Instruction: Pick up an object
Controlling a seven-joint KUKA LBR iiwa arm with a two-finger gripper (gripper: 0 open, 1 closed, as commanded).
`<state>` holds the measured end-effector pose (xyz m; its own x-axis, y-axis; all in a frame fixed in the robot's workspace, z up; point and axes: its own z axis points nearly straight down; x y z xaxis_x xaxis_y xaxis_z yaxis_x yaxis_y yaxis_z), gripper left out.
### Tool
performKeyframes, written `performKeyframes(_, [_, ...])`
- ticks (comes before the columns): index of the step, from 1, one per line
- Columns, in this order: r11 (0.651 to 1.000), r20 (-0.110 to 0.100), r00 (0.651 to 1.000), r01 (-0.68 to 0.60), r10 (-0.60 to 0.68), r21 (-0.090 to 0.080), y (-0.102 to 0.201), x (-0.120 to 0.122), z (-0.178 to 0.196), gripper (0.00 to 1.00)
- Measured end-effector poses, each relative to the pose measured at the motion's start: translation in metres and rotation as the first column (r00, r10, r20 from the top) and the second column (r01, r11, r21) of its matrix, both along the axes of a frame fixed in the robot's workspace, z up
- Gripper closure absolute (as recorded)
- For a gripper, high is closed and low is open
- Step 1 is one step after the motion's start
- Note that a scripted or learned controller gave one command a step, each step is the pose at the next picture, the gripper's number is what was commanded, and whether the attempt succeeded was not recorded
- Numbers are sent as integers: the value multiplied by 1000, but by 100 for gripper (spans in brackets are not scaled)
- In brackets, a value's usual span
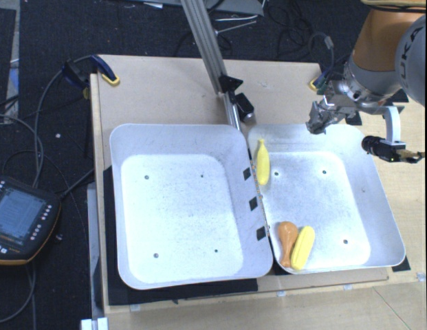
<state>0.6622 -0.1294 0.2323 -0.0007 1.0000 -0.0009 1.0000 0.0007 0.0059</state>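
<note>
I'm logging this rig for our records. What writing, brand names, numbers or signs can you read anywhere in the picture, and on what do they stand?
"UK": part of large dark lettering on the grey and orange robot arm, cut off by the picture's right edge.
The lit screen of the grey handheld control pendant left of the bench shows rows of content, too small and blurred to read.
No other text is legible.

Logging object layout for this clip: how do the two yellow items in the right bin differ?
The upper yellow item lies against the right bin's left wall near its far end, roughly parallel to that wall; the lower yellow item lies near the front edge, tilted. The upper one lies alone; the lower one lies right beside an orange object. Both are elongated and yellow.
</note>
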Motion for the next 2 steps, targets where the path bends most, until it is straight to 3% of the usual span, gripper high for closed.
performKeyframes(1, [1000,-6,1000,0,0,1,0,0,0,100])
performKeyframes(2, [1000,-5,1000,-3,3,2,47,3,9,100])
